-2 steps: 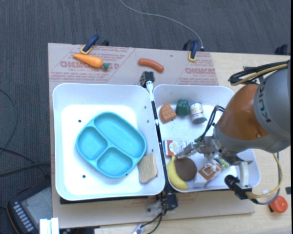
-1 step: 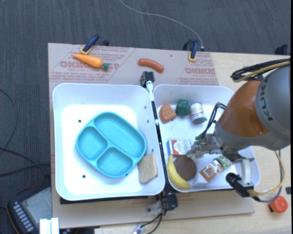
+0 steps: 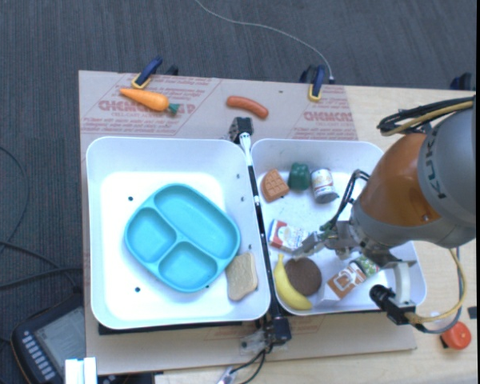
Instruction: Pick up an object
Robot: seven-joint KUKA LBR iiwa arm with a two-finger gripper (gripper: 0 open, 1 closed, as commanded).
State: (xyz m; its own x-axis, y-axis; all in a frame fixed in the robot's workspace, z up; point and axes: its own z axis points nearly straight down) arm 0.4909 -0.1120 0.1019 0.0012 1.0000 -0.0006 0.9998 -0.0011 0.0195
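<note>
Grey carpet runs behind the desk (image 3: 432, 106), which is covered with a printed cardboard sheet (image 3: 144, 106). On that sheet, above the bins, I see a toy carrot (image 3: 146, 99) and a small sausage (image 3: 247, 106).

The left bin (image 3: 100, 214) holds a blue divided plate (image 3: 182, 237) with three hollows, and a pale cracker-like slab (image 3: 242, 276) leans at the bin's lower right corner, just beside the plate.

The right bin (image 3: 336, 146) is crowded. Along its upper part sit a waffle-brown wedge (image 3: 274, 186), a dark green piece (image 3: 299, 176) and a small tin can (image 3: 323, 186). Lower down lie a red-and-white packet (image 3: 282, 235), a banana (image 3: 289, 289) with a brown round cookie (image 3: 304, 276) resting against it, and an orange box (image 3: 346, 281).

The arm reaches in from the right, and its pincer (image 3: 324, 242) hangs low over the middle of the right bin, between the packet and the orange box, just above the cookie. I cannot tell whether the pincer is spread or closed, nor whether it has anything.
</note>
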